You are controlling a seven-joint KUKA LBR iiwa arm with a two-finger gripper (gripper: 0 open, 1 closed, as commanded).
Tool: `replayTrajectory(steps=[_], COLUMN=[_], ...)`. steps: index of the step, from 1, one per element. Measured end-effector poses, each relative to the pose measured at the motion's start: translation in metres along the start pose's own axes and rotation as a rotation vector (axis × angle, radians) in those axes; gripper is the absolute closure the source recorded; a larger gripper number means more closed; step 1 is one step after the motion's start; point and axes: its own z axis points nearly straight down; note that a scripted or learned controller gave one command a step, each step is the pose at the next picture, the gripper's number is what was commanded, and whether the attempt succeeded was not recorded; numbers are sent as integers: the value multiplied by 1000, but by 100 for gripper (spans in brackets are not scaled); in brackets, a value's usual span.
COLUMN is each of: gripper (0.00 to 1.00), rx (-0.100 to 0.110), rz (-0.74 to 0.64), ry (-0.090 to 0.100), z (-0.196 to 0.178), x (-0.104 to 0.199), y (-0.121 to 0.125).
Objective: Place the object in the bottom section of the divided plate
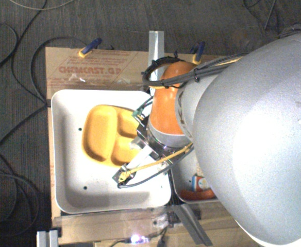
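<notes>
Plainly, the arm [243, 138] is reaching across from the right so that its wrist hangs over the near-right edge of the yellow divided plate [101, 133], which lies in the left bin [68, 189]. I read that as lining up on the plate's lower compartment. The gripper [139, 144] sits low beside that compartment, but the orange band and wrist cover it from above, so I cannot tell whether it is wide, narrow or carrying anything. A loose cable [140, 170] loops under the wrist and muddles that area further. An orange-red item [201, 185] peeks out in the right bin [177, 192], mostly hidden under the arm. It may be the object, though I cannot identify it.
</notes>
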Motion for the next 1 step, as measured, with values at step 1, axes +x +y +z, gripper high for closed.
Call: replayTrajectory(steps=[1], gripper=[0], rx=[-1], rz=[-27], ry=[-1], z=[28], x=[68], y=[-19])
